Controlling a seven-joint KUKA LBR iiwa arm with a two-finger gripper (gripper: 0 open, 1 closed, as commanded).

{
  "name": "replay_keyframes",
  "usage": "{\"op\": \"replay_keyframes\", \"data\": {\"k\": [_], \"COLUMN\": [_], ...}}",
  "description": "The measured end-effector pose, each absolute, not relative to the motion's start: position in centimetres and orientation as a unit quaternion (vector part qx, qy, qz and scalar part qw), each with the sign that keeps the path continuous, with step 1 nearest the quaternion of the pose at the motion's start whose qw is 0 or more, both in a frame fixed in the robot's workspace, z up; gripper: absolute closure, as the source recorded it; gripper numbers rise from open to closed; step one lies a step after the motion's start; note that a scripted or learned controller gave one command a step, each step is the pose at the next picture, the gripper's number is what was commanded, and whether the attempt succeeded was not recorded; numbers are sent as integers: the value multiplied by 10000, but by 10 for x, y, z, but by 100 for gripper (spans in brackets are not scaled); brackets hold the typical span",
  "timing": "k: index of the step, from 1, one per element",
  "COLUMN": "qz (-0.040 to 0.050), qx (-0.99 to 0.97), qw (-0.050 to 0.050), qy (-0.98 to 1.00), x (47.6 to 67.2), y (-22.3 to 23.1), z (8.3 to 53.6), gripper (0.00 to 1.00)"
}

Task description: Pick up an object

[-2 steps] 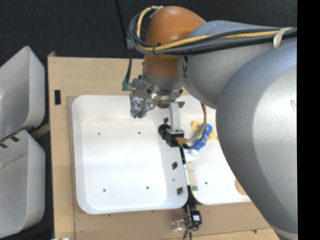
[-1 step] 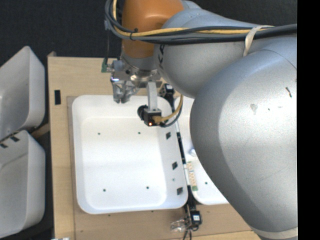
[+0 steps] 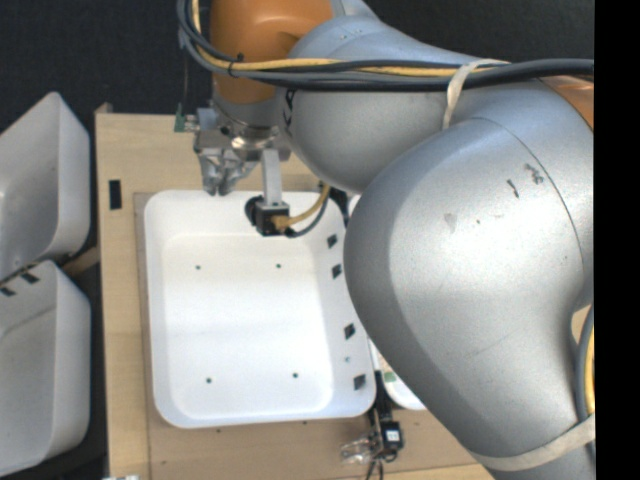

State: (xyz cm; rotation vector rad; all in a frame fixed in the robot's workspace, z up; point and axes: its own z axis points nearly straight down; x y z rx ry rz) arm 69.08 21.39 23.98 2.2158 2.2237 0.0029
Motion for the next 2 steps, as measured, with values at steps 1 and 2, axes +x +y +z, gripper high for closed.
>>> {"op": "replay_keyframes", "data": {"k": [1, 2], "qz": [-9, 2], "qx": [7061, 7051], "qw": [2, 13], "qy": [7081, 7091], "x": [690, 690], "y": [220, 221], "z": [206, 209], "gripper": [100, 100]}}
